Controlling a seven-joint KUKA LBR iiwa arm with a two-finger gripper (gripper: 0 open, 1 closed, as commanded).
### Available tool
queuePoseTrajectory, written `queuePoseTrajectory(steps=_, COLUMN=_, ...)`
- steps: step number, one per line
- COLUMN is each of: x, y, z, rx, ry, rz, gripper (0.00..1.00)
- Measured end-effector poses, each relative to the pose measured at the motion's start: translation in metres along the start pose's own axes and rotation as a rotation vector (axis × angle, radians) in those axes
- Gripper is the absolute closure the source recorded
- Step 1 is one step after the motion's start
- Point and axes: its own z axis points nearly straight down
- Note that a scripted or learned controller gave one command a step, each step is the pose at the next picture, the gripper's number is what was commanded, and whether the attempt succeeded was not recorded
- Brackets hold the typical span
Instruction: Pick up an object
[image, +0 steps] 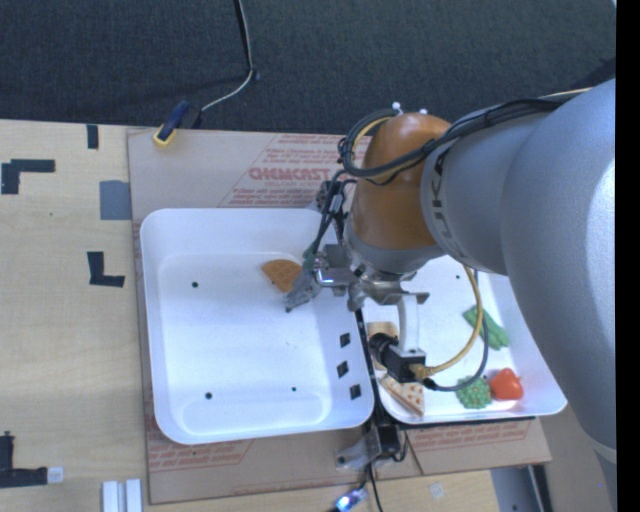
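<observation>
A small orange-brown food piece (280, 272) lies in the left bin (200, 340), near its back right part. My gripper (306, 284) hangs low just to the right of that piece, close to it or touching its edge. The grey arm with its orange band (400, 190) reaches in from the right and hides the divide between the bins behind the gripper. I do not see the piece lifted off the bin floor.
The right bin (545, 405) holds a green item (487, 328), a red item (507, 384), a green floret (474, 393), a tan wedge (405, 398) and a pale piece (380, 330). A yellow cable (470, 350) loops over it. The bins rest on cardboard (270, 180).
</observation>
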Motion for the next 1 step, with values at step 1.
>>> queuePoseTrajectory(steps=1, x=0.0318, y=-0.05, z=0.0749, rx=0.014, ry=0.0, rz=-0.005, gripper=0.0)
